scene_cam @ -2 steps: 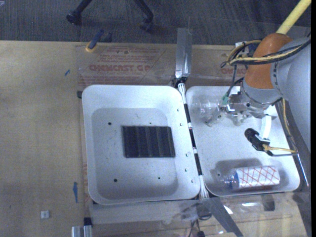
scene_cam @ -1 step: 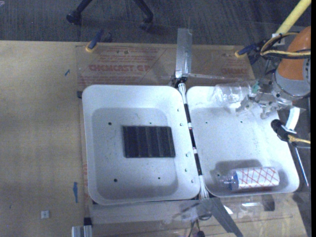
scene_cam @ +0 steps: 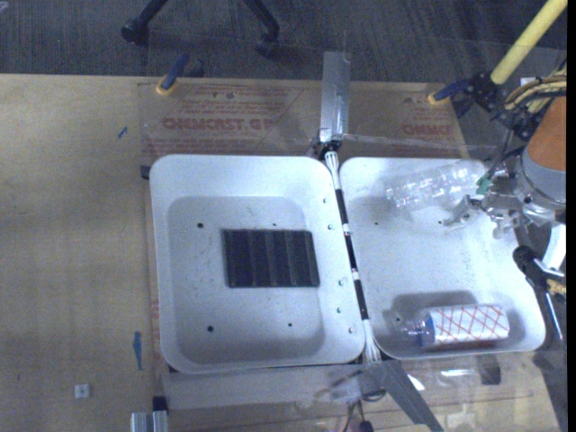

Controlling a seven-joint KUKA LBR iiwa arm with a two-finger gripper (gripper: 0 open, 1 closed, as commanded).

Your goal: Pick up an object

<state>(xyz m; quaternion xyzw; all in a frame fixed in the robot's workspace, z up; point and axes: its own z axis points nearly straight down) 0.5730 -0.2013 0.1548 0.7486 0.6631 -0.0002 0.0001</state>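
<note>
While the arm (scene_cam: 551,142) reaches in from the right, its end effector (scene_cam: 477,207) hangs over the upper right part of the right bin (scene_cam: 504,277), just beside a clear plastic bottle (scene_cam: 430,187). Whether the end effector is apart or together I cannot tell, since the metal parts blur against the white bin wall, and nothing can be seen held in it. That clear bottle lies on its side along the far wall of the right bin, its length running roughly left to right.

A second bottle (scene_cam: 461,324), wrapped in a white label with a red crisscross pattern and capped in blue at its left end, lies on its side near the front wall of the same bin, well apart from the clear one.

Just beside it, the left bin (scene_cam: 180,241) holds a dark ribbed rectangular slab (scene_cam: 270,258), lying flat near the middle of its floor. Both bins sit on a tan tabletop (scene_cam: 63,241).
</note>
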